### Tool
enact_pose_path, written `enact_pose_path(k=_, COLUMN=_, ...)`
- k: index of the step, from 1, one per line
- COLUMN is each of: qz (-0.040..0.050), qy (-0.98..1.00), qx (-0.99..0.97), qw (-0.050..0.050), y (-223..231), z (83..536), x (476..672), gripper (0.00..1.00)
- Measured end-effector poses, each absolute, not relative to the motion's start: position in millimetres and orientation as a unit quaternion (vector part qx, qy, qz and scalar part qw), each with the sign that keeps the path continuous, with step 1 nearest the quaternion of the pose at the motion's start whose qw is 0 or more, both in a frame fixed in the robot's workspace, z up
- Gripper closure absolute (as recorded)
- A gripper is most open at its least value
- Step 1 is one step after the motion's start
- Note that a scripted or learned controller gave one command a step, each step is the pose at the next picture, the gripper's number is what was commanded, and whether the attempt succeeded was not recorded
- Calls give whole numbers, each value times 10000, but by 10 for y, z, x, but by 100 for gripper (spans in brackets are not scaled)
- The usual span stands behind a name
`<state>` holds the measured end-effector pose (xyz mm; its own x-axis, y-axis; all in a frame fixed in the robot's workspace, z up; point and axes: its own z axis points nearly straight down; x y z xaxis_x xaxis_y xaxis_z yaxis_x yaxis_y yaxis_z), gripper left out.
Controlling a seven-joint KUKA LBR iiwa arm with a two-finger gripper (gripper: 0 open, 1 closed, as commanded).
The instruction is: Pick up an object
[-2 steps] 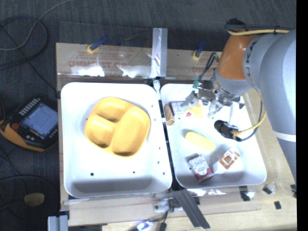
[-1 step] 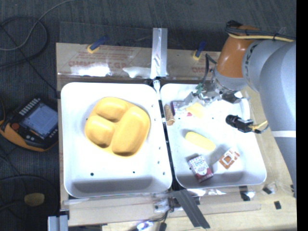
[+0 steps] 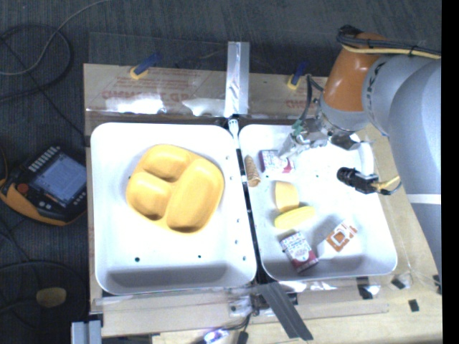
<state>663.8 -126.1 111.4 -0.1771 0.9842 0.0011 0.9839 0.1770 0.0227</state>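
Looking down on my bench, I see the grey arm [image 3: 409, 120] with its orange band [image 3: 348, 81] filling the right side, reaching over the back of the right bin [image 3: 384, 253]. The left bin [image 3: 115, 264] bears one big yellow three-lobed tray [image 3: 174, 187] near its middle. My gripper [image 3: 310, 136] hangs at the back of the right bin, just beside a small pink and white packet [image 3: 275, 162]; I cannot tell how it is set, or whether it touches the packet. Further forward lie a yellow wedge [image 3: 285, 194] and a yellow banana-like piece [image 3: 294, 216], touching. Near the front edge sit a red and white packet [image 3: 299, 251] and an orange and white one [image 3: 342, 236], a little apart. A thin brown stick [image 3: 251, 169] lies along the bin's left wall.
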Motion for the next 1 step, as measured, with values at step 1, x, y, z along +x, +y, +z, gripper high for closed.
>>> enact_pose_path(k=1, qz=101, qy=7970, qx=6036, qw=193, y=-1243, z=1058, x=5785, gripper=100)
